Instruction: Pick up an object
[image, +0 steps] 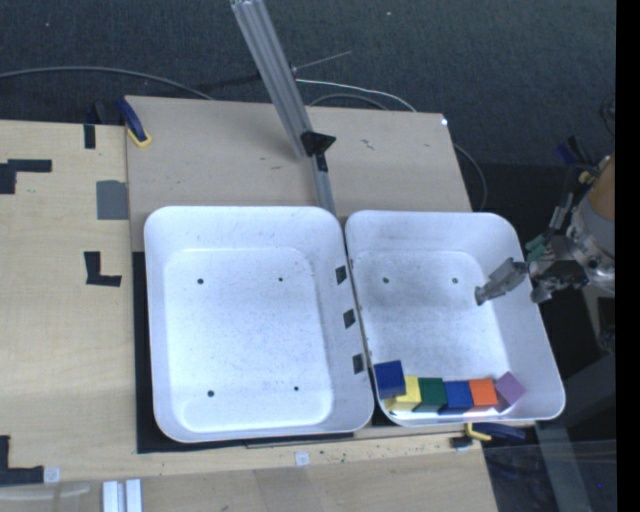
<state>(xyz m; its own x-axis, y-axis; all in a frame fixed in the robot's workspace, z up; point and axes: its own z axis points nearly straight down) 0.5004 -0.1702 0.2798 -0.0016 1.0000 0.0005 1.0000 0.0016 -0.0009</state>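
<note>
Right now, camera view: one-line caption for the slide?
Gripper poised over the right bin, apart from the colored blocks lined along its near wall; left bin alongside.

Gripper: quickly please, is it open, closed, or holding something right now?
Gripper: open or shut cannot be told; it sits at the right bin's right edge, apart from the blocks at the near wall.

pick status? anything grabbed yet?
Done: nothing lifted so far. The blocks all sit in a row along the near wall of the right bin.
In hand: the gripper sits over that bin's right side, apart from the row, with no object between its jaws.
Left: reach a block, close on it and lift.
</note>
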